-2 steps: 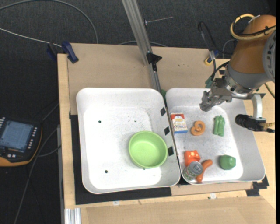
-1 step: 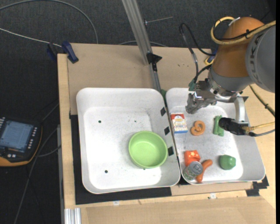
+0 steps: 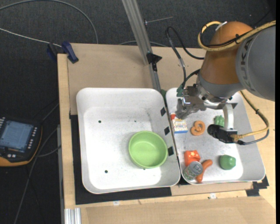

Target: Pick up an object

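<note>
Small carton [image 3: 180, 127] lies just below the gripper [image 3: 183, 106], whose finger state cannot be told.

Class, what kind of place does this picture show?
Probably a robotics lab: a robot arm reaches over two white bins of small toys, with a handheld controller and loose cables nearby.

Handheld pendant [image 3: 16, 140] with lit screen and orange trim at far left, lying on dark carpet off the wooden bench [image 3: 109, 65]. Blue clamp [image 3: 69, 51] at bench's upper-left corner. Grey metal pole [image 3: 139, 30] slanting down from top centre, ending near the top edge of the gap between the bins. Thin cables [image 3: 65, 13] looping across carpet along the top. Black mat [image 3: 76, 175] showing under left white bin [image 3: 87, 100]; right white bin [image 3: 253, 162] just beside it.
</note>
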{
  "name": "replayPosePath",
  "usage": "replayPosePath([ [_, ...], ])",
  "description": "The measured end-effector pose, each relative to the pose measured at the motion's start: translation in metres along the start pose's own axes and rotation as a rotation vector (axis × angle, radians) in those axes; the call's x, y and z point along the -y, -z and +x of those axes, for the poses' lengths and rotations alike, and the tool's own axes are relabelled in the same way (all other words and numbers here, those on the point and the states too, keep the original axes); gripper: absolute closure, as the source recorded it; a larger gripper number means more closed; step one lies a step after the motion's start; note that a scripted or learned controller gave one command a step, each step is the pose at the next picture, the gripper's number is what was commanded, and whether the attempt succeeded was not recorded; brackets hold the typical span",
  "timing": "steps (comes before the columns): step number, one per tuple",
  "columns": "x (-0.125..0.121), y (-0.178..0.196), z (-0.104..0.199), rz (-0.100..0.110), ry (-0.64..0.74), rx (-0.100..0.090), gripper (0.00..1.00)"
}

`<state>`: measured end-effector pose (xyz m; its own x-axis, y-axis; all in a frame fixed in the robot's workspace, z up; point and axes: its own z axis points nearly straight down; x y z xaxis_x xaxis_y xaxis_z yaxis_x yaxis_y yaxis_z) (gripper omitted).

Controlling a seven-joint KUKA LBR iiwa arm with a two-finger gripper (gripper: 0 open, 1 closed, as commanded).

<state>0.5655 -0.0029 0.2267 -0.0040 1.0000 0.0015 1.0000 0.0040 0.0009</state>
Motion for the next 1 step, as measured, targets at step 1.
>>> replayPosePath([
  [1,0.02,0.0094,0.0438,0.0,0.0,0.0,1.0],
])
